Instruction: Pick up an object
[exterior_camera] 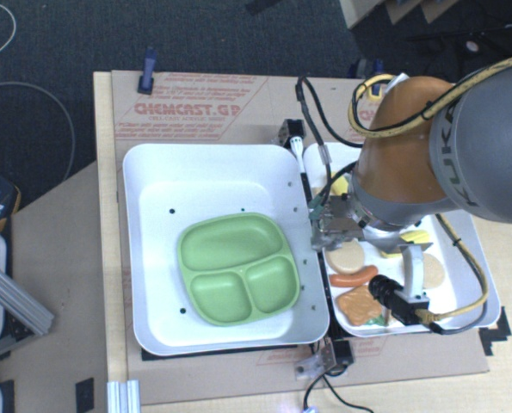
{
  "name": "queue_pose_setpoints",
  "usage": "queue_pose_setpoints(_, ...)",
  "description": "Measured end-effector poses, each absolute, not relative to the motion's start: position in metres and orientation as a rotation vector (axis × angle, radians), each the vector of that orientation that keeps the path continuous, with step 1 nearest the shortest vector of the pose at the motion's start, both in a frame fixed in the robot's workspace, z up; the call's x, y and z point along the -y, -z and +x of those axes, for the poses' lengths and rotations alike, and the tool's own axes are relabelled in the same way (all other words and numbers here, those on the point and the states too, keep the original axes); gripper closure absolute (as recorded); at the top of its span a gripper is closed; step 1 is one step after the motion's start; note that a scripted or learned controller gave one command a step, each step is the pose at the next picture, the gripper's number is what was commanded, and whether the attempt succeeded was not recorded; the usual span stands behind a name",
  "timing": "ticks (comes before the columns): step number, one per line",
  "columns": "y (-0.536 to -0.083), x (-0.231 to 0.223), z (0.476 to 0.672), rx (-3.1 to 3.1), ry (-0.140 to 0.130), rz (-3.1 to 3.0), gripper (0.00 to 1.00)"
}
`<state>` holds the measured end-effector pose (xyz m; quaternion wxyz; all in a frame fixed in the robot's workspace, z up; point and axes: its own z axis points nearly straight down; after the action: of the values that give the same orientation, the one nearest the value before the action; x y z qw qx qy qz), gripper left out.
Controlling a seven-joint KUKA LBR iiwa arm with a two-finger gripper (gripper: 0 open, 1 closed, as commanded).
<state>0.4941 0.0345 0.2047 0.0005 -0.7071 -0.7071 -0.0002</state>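
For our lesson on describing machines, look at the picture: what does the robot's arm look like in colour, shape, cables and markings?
The thick rounded arm has a grey shell with dark lettering, then a broad glossy orange band above the wrist. Yellow and black cables loop over the band, and another yellow-and-black cable trails beneath. The wrist end is grey metal.

The bench (195, 101) is topped with a brown board printed with red lettering. Two shallow white bins rest on it side by side. The left bin (152, 222) sits clear of the arm, on the far side from where it reaches in. The right bin (471, 295) lies directly under the arm's wrist. A blue clamp (147, 71) grips the board's far edge, well away from the arm.
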Motion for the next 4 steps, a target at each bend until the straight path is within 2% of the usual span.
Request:
queue_pose_setpoints(1, -0.338, -0.072, 0.481, 2.234, 0.023, -2.219, 1.00)
queue_pose_setpoints(2, -0.342, -0.070, 0.480, 2.225, 0.002, -2.220, 1.00)
queue_pose_setpoints(3, -0.369, -0.105, 0.480, 2.228, 0.007, -2.217, 1.00)
queue_pose_setpoints(4, -0.378, -0.103, 0.480, 2.226, 0.004, -2.221, 1.00)
